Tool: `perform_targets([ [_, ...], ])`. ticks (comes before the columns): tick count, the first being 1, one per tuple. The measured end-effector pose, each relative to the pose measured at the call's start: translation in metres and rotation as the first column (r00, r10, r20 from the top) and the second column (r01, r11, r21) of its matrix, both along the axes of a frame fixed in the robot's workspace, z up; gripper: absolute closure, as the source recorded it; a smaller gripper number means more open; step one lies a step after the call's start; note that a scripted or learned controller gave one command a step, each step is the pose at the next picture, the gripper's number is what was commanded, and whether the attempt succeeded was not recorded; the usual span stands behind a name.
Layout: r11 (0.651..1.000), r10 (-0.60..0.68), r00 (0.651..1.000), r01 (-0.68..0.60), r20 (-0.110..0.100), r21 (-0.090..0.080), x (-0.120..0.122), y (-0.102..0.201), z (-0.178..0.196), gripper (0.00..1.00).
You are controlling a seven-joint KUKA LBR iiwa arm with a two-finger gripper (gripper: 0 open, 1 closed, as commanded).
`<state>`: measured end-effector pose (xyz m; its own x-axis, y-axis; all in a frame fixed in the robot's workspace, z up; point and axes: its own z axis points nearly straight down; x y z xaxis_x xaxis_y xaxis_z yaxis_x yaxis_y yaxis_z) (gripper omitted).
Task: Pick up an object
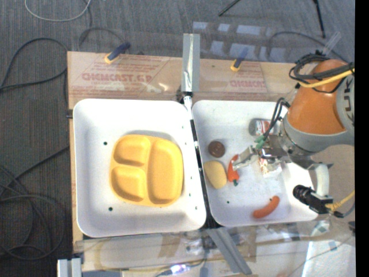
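A grey and orange arm (316, 111) reaches in over the right bin (230, 212), its gripper (252, 154) low above the bin floor near the bin's middle; whether its fingers are parted or closed cannot be told from this slanted view, and nothing is seen held between them. The nearest candidates lie just left of the tool: a small orange-red piece (233, 171) just beside the tip, a pale yellow potato-shaped item (216, 175) against the bin's left wall, and a brown disc (216, 149) above it; a red sausage (266, 207) lies nearer the front edge, and a small can (259, 126) sits close to the wrist. The left bin (86, 154) holds a yellow divided tray (147, 169). The step in hand looks like the approach to a grasp; to do it well, the gripper should centre over one item, probably the orange-red piece, descend straight, and close only once both fingers straddle it; crowding from the potato shape risks a nudge rather than a grip.
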<state>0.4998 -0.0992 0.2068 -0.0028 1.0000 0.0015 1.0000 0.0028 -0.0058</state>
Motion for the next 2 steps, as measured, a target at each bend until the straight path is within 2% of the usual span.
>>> perform_targets([
  [1, 0.991, 0.132, 0.991, -0.132, 0.013, -0.003, 0.0607, -0.0312, -0.1180, 0.00],
  [2, 0.991, 0.133, 0.991, -0.133, 0.015, -0.001, 0.0616, -0.0299, -0.1081, 1.00],
])
